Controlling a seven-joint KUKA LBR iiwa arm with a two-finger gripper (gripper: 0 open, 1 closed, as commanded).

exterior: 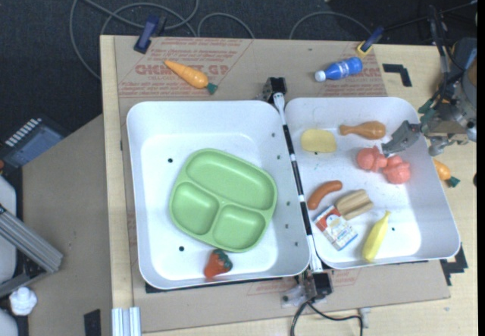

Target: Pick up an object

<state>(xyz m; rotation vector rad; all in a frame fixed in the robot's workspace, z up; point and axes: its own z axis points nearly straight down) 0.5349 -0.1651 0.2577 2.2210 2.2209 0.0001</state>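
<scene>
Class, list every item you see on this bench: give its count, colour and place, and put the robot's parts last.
Bins: 2, white, side by side.
Tray: 1, green, left bin.
Strawberry: 1, red, left bin, near edge.
Carrot: 1, orange, board behind left bin.
Bottle: 1, blue, board behind right bin.
Drumstick: 1, tan, right bin.
Sausage: 1, red, right bin.
Banana: 1, yellow, right bin.
Gripper: 1, grey, over right bin.
</scene>
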